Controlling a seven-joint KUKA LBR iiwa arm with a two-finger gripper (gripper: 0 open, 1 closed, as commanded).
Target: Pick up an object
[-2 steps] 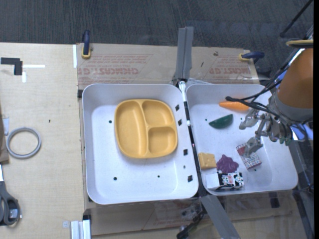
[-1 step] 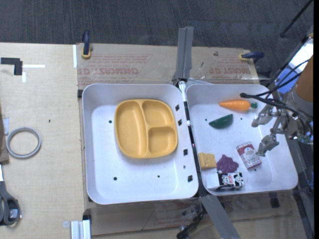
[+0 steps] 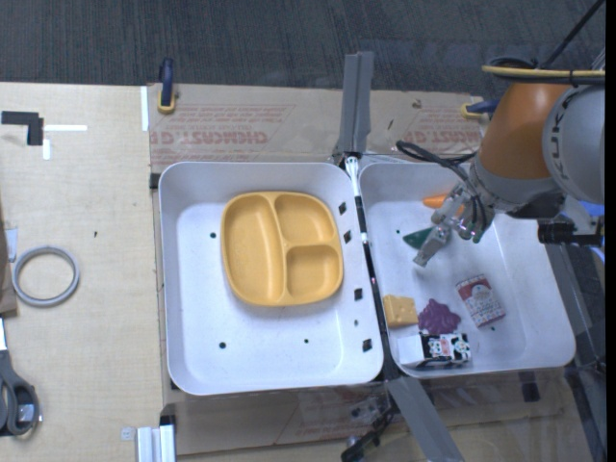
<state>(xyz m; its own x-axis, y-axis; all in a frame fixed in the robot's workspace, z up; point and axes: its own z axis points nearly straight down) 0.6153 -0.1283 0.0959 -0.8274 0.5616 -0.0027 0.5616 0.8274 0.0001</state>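
Note:
My gripper (image 3: 432, 244) hangs over the upper left part of the right bin (image 3: 539, 354), reaching in from the right. Just to its left a dark green object (image 3: 417, 236) lies touching or almost touching the gripper tip; I cannot tell whether it is held. An orange object (image 3: 435, 201) lies a little further back, partly hidden by the wrist. Nearer the front of this bin are a red and white packet (image 3: 479, 301), a purple object (image 3: 438, 314), a yellow block (image 3: 400, 310) and a small black and white box (image 3: 446, 349).
The left bin (image 3: 192, 345) holds a yellow divided plate (image 3: 282, 248). A metal divider (image 3: 356, 104) runs between the bins. On the bench at the left lie a grey ring (image 3: 43, 275) and scissors (image 3: 17, 402).

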